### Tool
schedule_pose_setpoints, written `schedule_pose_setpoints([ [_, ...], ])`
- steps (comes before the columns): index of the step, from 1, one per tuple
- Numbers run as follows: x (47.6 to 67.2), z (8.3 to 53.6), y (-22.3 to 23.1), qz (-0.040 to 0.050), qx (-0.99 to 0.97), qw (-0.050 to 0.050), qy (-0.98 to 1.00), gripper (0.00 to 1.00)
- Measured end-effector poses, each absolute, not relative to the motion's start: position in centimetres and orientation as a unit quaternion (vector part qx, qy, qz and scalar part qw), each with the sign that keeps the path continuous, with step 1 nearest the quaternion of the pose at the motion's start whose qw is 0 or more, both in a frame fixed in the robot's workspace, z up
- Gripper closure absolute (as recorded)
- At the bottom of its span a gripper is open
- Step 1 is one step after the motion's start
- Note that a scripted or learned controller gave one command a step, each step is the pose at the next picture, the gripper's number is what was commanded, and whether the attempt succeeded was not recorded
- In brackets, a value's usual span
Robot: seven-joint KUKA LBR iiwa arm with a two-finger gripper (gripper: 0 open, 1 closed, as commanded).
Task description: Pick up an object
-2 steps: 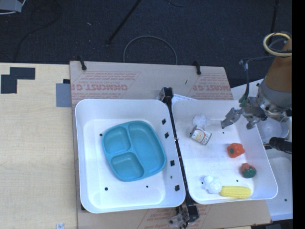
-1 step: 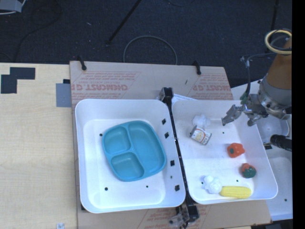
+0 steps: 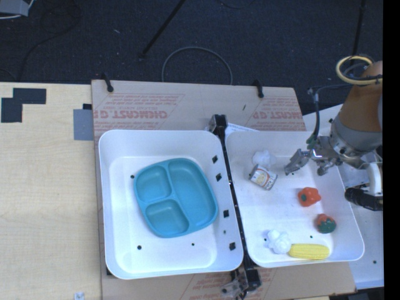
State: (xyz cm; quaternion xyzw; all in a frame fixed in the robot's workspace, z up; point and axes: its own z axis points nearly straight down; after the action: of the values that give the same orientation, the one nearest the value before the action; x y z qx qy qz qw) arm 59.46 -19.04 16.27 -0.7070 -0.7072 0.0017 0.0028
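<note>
So, biggest first: the surface (image 3: 44, 217) is pale wood and carries a cardboard sheet (image 3: 187, 108) with the two white bins on it. Landmark for everything below is the black divider clip strip (image 3: 226, 186) running between the bins. The left bin (image 3: 119, 255) sits just left of that strip and holds a teal divided plate (image 3: 175, 195), three compartments, lying flat. The right bin (image 3: 350, 249) sits just right of the strip and holds all the small stuff.

The arm (image 3: 362, 114) comes in far right of the strip, grey body with the orange section above the wrist. Its claw (image 3: 310, 161) hangs over the upper right part of the right bin, two dark fingers spread apart, nothing between them as far as I can see.

Smaller items, all right of the strip: a yellow corn cob (image 3: 309, 251) near the bin's front wall, a small jar (image 3: 263, 178) lying tilted closest to the strip, a white crumpled piece (image 3: 262, 157) just behind it, a white lumpy toy (image 3: 275, 240) touching the corn's left end, an orange pepper toy (image 3: 309, 196) below the claw, and a red-and-green toy (image 3: 325, 223) between the pepper and the corn.

Likeliest pick, my guess: the orange pepper toy, nearest the claw. Looks like light plastic play food, stiff, smooth, rounded, so it may squirt out of a pinch. Best taken across its widest middle, not by the green stem. It stands apart from its neighbours, so the fingers have room.
</note>
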Motion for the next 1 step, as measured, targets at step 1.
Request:
schedule_pose_setpoints([
  [1, 59.37, 11.95, -18.97, 0.0017, -0.707, 0.003, -0.707, 0.0],
])
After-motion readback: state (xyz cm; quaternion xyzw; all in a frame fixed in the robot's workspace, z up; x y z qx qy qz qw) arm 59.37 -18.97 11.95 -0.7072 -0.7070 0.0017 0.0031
